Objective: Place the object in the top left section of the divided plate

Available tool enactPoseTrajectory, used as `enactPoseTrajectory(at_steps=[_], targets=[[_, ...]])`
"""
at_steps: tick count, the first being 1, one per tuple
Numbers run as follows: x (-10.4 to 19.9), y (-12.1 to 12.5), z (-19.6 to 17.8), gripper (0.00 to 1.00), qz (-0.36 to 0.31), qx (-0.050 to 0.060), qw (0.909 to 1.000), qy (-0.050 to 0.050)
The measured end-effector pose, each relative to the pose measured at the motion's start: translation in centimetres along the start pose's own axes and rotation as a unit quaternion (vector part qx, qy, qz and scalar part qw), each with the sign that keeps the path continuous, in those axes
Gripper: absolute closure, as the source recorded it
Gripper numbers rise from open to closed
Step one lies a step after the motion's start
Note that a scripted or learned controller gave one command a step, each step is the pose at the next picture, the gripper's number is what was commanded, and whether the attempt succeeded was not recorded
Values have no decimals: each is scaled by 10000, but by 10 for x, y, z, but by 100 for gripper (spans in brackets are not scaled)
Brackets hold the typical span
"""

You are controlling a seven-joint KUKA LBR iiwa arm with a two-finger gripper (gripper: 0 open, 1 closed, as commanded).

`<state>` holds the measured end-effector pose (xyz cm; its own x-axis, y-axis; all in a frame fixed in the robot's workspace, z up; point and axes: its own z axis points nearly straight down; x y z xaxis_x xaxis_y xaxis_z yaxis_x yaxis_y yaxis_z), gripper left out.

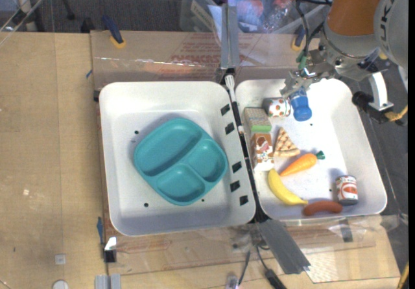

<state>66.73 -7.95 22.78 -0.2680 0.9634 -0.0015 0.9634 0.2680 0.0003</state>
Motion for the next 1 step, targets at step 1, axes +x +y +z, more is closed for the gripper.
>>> enactPoseTrajectory(at_steps=[1], targets=[[77,-33,43,100,-2044,2,9789,15]])
